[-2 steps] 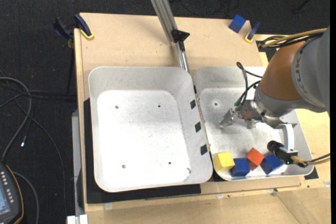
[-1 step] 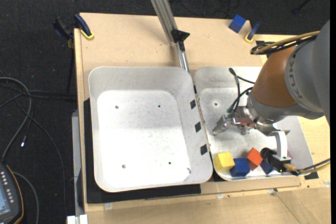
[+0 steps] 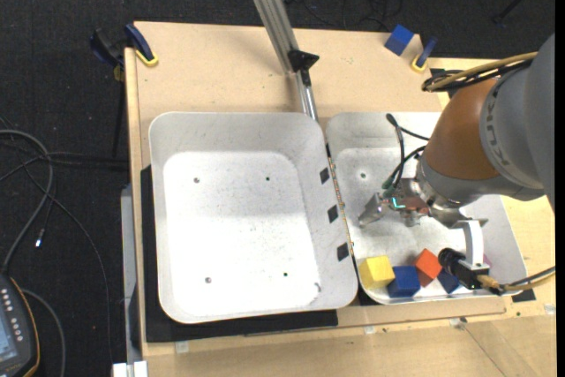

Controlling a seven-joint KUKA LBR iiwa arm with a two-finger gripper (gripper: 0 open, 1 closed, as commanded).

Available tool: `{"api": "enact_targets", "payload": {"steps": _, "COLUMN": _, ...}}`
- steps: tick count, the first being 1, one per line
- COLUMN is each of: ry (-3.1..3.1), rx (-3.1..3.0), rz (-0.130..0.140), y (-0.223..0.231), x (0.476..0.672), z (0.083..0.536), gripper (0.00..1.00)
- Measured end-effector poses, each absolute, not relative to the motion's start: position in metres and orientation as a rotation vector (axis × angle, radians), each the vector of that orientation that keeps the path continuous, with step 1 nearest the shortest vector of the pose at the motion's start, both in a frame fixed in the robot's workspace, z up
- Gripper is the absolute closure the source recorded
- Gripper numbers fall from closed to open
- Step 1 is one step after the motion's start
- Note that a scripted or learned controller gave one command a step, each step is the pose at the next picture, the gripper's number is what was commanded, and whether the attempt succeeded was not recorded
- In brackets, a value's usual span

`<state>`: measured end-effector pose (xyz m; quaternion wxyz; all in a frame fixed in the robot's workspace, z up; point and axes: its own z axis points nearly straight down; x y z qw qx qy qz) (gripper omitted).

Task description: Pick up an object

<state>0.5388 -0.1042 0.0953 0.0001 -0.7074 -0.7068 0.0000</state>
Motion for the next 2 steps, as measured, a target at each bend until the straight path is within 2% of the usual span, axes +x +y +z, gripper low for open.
{"api": "enact_targets", "payload": {"steps": 1, "ry": -2.221, "rx": -2.232, "rz": 0.0, "y": -0.16, "x": 0.551, "z": 0.123, "gripper": 0.0}}
{"api": "enact_targets", "payload": {"steps": 2, "ry": -2.219, "rx": -2.222, "rz": 0.001, "y": -0.143, "x": 0.528, "z": 0.094, "gripper": 0.0}}
